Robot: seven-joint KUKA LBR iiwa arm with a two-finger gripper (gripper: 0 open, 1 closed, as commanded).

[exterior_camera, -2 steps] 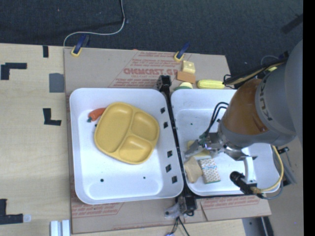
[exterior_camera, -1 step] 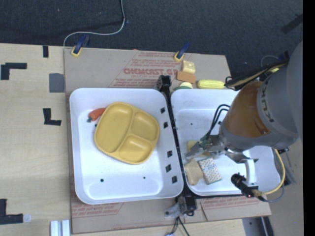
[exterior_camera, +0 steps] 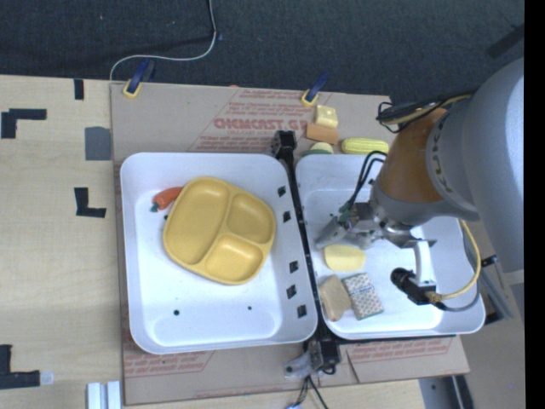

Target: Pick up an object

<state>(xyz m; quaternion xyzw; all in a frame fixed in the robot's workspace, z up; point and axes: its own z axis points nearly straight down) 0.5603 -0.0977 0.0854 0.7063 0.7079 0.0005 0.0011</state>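
Wooden desk (exterior_camera: 51, 254) carries a cardboard sheet (exterior_camera: 213, 118), and on that sit two white bins side by side. The arm (exterior_camera: 477, 169) is the biggest thing over them. It reaches in from the right and bends down into the right bin (exterior_camera: 326, 184).

The left bin (exterior_camera: 213, 313) holds a yellow plate (exterior_camera: 220, 228) with three compartments, tilted a little. An orange piece (exterior_camera: 168, 197) pokes out from under its upper left edge. Nothing of the robot is over this bin.

In the right bin the end effector (exterior_camera: 345, 227) sits low, near the bin's left wall. I cannot tell from this angle whether it is wide or narrow, and nothing can be seen gripped in it.

The likeliest target is the pale yellow block (exterior_camera: 344, 257). It lies flat on the bin floor just below the end effector in this view, touching it or very nearly. A tan piece (exterior_camera: 334, 298) and a speckled packet (exterior_camera: 364, 296) lie side by side, nearer the front edge and clear of the tool.

I judge this to be the reach-and-grasp step. The tool is down at the block, but no pick is made yet. The next move calls for centring over the block, closing on its short sides, then lifting straight up. The block is close to the bin wall, so a sideways nudge may push it away instead of seating it. The tan piece also lies close enough to be caught by accident.
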